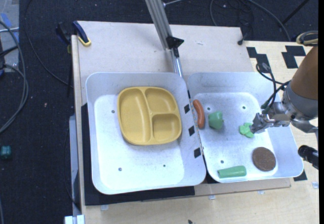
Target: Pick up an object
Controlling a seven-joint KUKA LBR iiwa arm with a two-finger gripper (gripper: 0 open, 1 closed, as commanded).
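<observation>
You are at the grasp step: the gripper [258, 124] is low in the right bin [230, 83], and its tip is touching or just beside a small green piece [246, 130] near the right wall. From this view you cannot tell if the jaws are wide, narrow, or closed on it, because the piece looks to lie at the tip and not clearly between them. I judge this piece to be the chosen thing. The next move probably needs the jaws to close around it and then lift straight up, and you should check that it really rises with them. In the same bin you have a sausage [199, 114] by the left wall, a green block [216, 120] just beside it, a brown disc [264, 159] and a green cylinder [232, 171] near the front. The left bin [109, 159] carries a yellow tray [149, 115] with three compartments. Both bins stand on a pale surface [126, 40]; around it the floor [40, 116] is dark with loose cables [30, 40].
</observation>
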